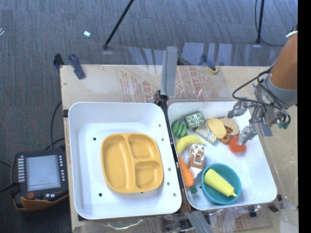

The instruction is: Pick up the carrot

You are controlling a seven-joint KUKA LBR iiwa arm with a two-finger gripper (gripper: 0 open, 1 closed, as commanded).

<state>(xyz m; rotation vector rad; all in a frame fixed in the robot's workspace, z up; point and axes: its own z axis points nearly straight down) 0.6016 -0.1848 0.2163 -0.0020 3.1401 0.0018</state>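
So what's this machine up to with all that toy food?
A robot arm reaches in from the right, and its pincer hangs open over the far right side of the right bin, close above a small red tomato. It holds nothing. The carrot it is meant to pick up lies untouched by the bin's left wall, below a banana and beside a blue bowl holding a yellow piece. The left bin carries a yellow divided plate.

You're looking at an arm with a broad orange band over a grey wrist, black cable looping out beside it, and below that a grey metal gripper whose two pale fingers taper to narrow tips.
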